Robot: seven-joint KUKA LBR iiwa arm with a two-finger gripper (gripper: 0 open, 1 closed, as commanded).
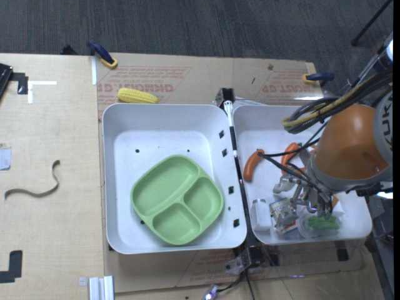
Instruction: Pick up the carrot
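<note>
From the overhead camera, the gripper (pixel 299 199) hangs low in the right bin (pixel 356 227), under the arm's orange band (pixel 350 144); whether it is open or closed cannot be told, since wires and metal parts clutter it. The carrot (pixel 290 153) lies just above the gripper, up and slightly left of it, partly hidden by a black cable, and is not held. A sausage (pixel 251 165) curves to the gripper's upper left, near the bin's left wall. Just beside the gripper on its right sits a green leafy thing (pixel 323 223), and below it some clear and white packaging too jumbled to name. Well to the gripper's left, the left bin (pixel 125 130) holds a green divided plate (pixel 178 199). A corn cob (pixel 137 95) rests on the counter (pixel 44 136) beyond that bin, on cardboard whose red printing cannot be read.
</note>
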